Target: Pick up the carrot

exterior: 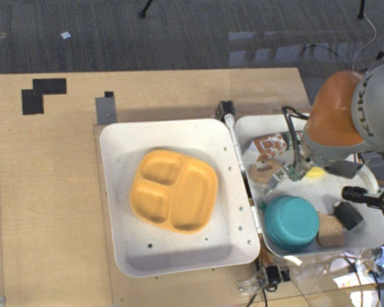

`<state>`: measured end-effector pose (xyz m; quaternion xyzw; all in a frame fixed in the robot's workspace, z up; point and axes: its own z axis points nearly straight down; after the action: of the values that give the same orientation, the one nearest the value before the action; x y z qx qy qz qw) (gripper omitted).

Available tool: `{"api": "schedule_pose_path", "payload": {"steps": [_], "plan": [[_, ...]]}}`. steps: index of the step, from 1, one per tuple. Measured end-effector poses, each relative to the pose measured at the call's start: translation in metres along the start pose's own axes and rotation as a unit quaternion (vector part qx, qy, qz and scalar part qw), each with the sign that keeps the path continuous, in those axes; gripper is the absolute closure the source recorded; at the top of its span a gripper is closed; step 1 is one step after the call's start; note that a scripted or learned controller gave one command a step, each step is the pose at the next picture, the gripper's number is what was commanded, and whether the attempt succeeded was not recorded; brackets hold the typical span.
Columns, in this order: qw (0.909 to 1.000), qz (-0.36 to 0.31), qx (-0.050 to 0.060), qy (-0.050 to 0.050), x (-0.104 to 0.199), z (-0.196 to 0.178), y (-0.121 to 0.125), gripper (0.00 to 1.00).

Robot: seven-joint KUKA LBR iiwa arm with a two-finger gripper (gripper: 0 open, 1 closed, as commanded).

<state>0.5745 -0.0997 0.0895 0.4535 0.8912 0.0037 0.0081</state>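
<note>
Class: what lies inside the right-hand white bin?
In the right-hand bin: a teal bowl, a tan block, a printed packet and a yellow thing by the pincer. What lies under the arm is hidden.

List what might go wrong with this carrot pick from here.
The gripper is in the crowded right bin, beside a yellow item and a printed packet; it may grab the wrong thing.
The teal bowl is close and could get knocked.
I cannot make out a carrot for certain.

Pale wood bench (pixel 51 213) w/ black patches (pixel 38 95), dark grey carpet floor (pixel 169 25) behind.
</note>
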Motion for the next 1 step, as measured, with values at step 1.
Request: {"api": "schedule_pose_path", "payload": {"steps": [1], "plan": [[0.9908, 0.135, 0.002, 0.003, 0.1056, -0.0986, 0.0205, 0.0]]}}
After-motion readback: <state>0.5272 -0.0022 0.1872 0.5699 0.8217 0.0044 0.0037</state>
